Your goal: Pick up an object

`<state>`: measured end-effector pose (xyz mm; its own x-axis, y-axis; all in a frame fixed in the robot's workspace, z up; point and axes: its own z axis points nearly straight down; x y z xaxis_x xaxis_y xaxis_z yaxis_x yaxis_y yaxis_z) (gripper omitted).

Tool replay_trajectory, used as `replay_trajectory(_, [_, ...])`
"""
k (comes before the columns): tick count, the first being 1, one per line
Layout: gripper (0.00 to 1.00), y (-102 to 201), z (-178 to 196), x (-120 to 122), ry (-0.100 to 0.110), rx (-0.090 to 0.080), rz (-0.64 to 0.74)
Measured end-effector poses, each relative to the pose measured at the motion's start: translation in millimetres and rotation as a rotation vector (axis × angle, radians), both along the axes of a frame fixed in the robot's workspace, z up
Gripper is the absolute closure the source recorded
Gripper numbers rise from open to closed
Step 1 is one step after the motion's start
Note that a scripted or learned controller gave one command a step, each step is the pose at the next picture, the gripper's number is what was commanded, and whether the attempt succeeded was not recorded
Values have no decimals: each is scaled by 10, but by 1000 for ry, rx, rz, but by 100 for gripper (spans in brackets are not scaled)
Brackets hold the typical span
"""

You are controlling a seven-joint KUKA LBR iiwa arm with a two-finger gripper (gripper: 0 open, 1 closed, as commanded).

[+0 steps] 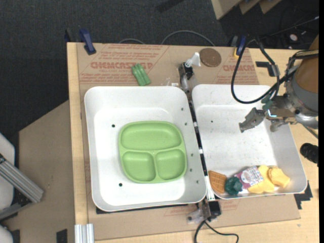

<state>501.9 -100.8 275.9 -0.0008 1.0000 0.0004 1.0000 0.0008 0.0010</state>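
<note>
The gripper [260,119] hangs open and empty over the right bin [238,151]; the little toy foods [253,180] look light, best pinched across the middle.

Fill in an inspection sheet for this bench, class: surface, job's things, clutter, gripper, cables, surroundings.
Surface: brown board bench bearing left white bin and right white bin.
Job's things: small toy pile along right bin's near edge; green three-compartment plastic tray in left bin.
Clutter: green ridged piece and brown disc on board.
Gripper: gripper above right bin, holding nothing.
Cables: black cable looping to arm.
Surroundings: dark carpet.
</note>
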Motion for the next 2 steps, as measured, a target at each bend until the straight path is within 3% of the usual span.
replay_trajectory(1, [0, -591, -628, 629, -2, -4, -4])
replay_trajectory(2, [0, -993, -1942, 951, 5, 0, -3])
